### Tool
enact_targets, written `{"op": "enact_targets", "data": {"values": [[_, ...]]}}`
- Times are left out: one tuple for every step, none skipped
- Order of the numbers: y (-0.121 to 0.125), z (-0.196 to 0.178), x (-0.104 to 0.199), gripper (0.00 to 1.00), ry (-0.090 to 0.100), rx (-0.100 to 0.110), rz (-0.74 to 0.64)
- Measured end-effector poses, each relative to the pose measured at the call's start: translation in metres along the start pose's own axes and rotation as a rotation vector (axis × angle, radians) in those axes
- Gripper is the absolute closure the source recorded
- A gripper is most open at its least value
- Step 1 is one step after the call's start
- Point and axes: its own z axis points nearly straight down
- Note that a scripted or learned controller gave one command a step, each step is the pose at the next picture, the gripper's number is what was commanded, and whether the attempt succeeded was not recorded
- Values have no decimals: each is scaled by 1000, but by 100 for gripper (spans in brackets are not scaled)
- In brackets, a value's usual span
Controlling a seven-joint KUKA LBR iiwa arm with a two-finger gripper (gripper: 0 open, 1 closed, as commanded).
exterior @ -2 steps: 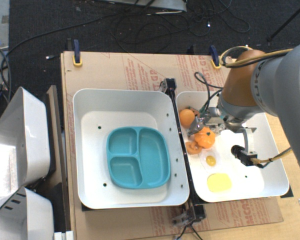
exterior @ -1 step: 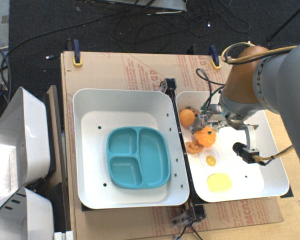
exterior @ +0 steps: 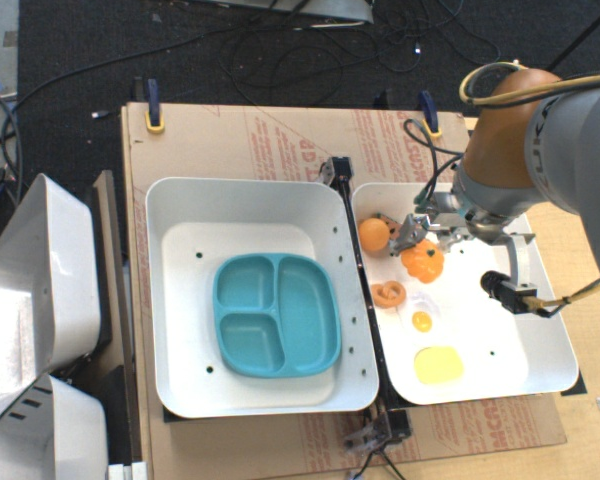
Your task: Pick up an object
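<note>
I see smooth, glossy white plastic bins (exterior: 170, 268), a matt teal plastic tray (exterior: 277, 315) and a raw cardboard-like bench (exterior: 280, 138) top.

The arm (exterior: 540, 138) runs off the right edge and covers the right bin's (exterior: 540, 368) far corner. The tool (exterior: 418, 236) is too small to read, hiding part of the orange pepper (exterior: 422, 263).

**Arm Appearance**

The arm (exterior: 570, 138) has a smooth grey cylindrical casing. A rounded orange band (exterior: 500, 128) sits above the wrist. A yellow cable (exterior: 485, 73) loops over the band. Thin dark cables run down to the metallic gripper (exterior: 420, 230) hardware.
</note>
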Motion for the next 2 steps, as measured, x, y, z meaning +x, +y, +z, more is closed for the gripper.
{"op": "enact_targets", "data": {"values": [[-1, -63, 0, 100, 0, -1, -2], [0, -106, 3, 100, 0, -1, -4]]}}
